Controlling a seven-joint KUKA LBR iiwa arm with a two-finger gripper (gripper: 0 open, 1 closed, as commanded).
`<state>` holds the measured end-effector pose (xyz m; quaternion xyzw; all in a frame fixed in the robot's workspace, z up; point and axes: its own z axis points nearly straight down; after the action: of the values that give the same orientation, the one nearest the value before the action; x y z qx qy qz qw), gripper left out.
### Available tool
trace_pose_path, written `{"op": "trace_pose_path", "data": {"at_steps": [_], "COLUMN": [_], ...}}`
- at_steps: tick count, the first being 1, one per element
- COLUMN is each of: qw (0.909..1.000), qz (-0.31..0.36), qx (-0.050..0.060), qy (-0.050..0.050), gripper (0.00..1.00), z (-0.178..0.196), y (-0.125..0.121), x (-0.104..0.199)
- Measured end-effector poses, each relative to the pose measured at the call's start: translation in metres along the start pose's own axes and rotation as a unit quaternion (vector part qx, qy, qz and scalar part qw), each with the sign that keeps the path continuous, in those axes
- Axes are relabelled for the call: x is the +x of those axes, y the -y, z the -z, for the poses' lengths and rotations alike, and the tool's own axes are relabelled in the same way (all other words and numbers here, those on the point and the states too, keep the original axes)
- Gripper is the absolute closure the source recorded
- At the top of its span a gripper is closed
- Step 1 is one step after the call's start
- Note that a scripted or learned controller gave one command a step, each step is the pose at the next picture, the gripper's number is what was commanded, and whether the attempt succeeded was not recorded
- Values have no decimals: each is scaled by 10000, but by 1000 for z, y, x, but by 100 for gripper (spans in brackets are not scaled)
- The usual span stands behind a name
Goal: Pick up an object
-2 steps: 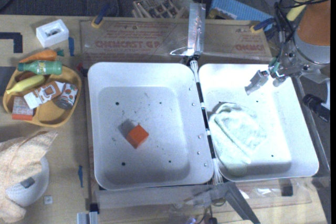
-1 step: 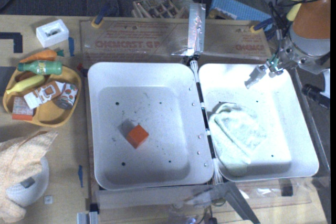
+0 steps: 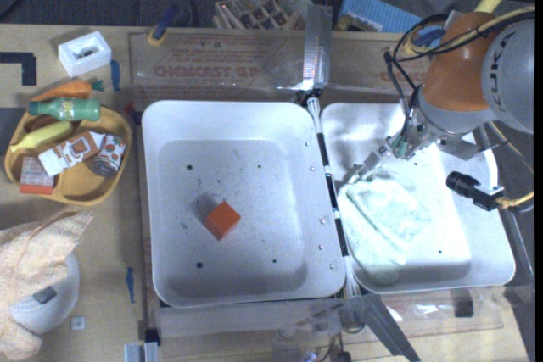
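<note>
Arm: I see it reaching from the right, wrist tilted down-left over the right bin (image 3: 501,267).
End effector (image 3: 366,167): low beside the pale cloth (image 3: 392,212) — grip state I cannot tell.
Orange block (image 3: 223,219): left bin (image 3: 161,182) — well apart from the cloth.

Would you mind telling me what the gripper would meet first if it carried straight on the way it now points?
Probably the pale cloth lying in the right bin: the gripper slants down-left just above its upper edge, though depth is unclear.

Behind the two bins, a clear plastic sheet (image 3: 222,69) carries faint reddish lettering, something like "CHEMCAST GP", though I can't swear to every letter. On the arm's grey casing (image 3: 512,72) at the right edge, part of "KUKA" shows in dark letters.
</note>
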<state>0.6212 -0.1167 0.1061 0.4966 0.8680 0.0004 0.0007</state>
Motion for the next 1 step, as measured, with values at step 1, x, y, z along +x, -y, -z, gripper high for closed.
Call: {"op": "trace_pose_path", "data": {"at_steps": [1], "qw": [9992], "qz": [-387], "qx": [31], "qy": [4], "gripper": [0], "z": [-19], "y": [-46], "x": [-10]}}
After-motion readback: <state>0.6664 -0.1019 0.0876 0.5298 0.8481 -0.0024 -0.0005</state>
